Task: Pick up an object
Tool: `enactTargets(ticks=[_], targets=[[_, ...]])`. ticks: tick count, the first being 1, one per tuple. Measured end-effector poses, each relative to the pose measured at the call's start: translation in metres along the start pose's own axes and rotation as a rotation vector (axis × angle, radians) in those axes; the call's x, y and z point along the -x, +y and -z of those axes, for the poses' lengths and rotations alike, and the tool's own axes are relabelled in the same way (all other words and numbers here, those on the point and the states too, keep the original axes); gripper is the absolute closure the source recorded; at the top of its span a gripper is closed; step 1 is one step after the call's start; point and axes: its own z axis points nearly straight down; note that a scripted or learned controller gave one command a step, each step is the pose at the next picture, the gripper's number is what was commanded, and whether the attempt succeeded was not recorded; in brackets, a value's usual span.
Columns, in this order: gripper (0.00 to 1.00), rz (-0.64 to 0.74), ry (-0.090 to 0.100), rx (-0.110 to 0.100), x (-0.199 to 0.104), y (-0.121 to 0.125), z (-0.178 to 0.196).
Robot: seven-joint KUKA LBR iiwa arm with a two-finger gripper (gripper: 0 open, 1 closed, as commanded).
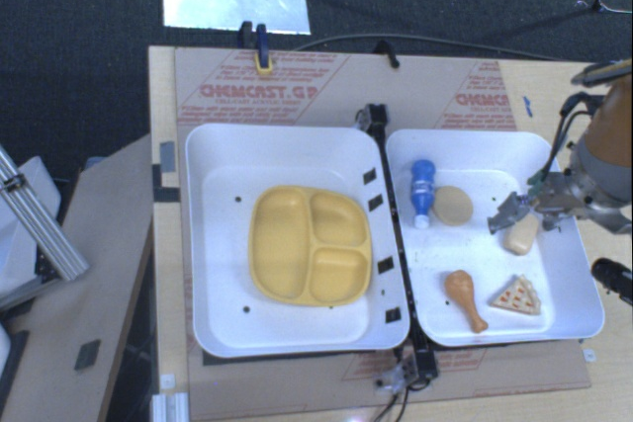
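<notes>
Two white bins sit side by side on a board printed "CHEMCAST GP" in red, twice, the right print partly cut off. The left bin [213,212] holds one yellow tray [310,245] with three compartments. The right bin [569,306] holds five things: a blue bottle [422,193], a tan disc [453,206], a drumstick [464,297], a pizza slice [518,296] and a pale block [521,235]. The gripper [522,211] hangs just over the block; whether its fingers are parted or closed I cannot tell.

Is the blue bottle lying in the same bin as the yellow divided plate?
No, the blue bottle lies in the right bin, while the yellow divided plate sits in the left bin.
</notes>
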Motion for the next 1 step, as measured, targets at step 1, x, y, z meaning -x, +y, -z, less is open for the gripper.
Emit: enactTargets(ticks=[1], targets=[[0.00,0.003,-0.002,0.012,-0.0004,0.0028,0.0066]])
